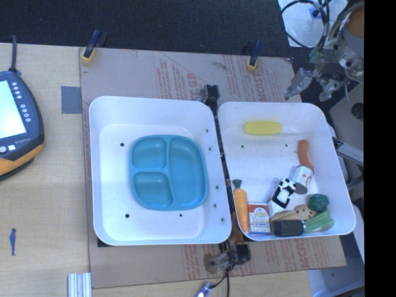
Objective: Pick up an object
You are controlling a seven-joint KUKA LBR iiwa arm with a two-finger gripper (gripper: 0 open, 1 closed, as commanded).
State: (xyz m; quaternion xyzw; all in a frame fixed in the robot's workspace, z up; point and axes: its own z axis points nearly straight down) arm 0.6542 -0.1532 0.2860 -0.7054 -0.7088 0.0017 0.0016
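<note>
The right bin (322, 119) holds several small toys. A yellow oblong piece (262, 127) lies alone near its far wall. An orange-red sausage (304, 153) rests by the right wall. A black-and-white cow (284, 193), a carrot (241, 203), a small red-and-white box (259, 218), a dark green lump (318, 202) and a black block (288, 228) crowd the near right corner. My gripper (312, 84) hangs above the bench just beyond the bin's far right corner, open, with nothing between its fingers.
The left bin (105, 166) holds a blue divided plate (168, 171). A teach pendant (15, 122) lies at the far left of the bench. Blue-and-yellow clamps (91, 45) (252, 55) sit along the board's far edge. Cables loop at the top right (303, 11).
</note>
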